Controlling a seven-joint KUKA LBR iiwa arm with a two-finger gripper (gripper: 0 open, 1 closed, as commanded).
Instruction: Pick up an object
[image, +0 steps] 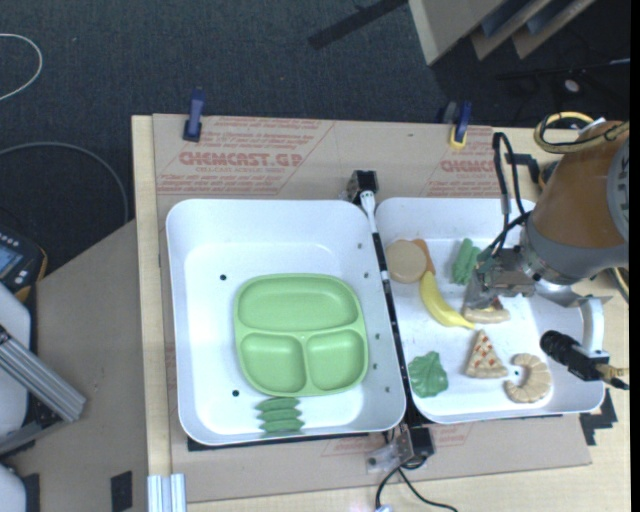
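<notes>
Yellow banana (441, 304), just left of hand (487, 297)

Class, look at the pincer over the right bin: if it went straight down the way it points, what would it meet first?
Probably the pale food piece just below the pincer, beside the banana; depth is hard to judge from above.

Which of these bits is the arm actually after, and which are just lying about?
Likely in play: gripper, low over a toast-like piece beside the banana.

Lying about: burger bun, pizza slice, croissant, lettuce leaf, green divided plate.
</notes>
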